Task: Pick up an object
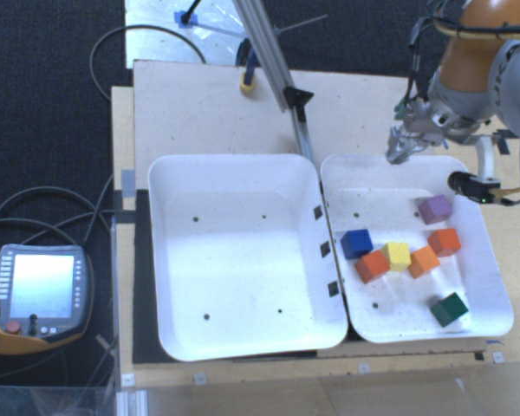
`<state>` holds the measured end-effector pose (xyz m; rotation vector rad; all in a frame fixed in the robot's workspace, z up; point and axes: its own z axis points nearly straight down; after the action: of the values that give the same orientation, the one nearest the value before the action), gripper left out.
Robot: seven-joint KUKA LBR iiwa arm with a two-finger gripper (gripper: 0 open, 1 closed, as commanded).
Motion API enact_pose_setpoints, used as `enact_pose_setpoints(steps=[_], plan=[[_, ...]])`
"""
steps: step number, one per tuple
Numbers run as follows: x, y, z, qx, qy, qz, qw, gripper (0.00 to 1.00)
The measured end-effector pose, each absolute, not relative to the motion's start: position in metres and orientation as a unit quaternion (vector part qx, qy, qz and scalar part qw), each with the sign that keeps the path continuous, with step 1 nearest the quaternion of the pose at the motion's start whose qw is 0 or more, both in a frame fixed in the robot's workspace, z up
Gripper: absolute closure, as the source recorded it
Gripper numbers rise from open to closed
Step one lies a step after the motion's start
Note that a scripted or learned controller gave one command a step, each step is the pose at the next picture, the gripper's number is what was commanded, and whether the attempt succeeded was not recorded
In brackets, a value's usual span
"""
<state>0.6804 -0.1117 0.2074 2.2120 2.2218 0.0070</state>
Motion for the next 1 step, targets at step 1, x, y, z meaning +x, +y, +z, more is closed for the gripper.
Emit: enact_pose_setpoints(steps=[1], plan=[[0.6523,-0.0738,0.2112,0.704,0.71,0.0008,0.0,1.0]])
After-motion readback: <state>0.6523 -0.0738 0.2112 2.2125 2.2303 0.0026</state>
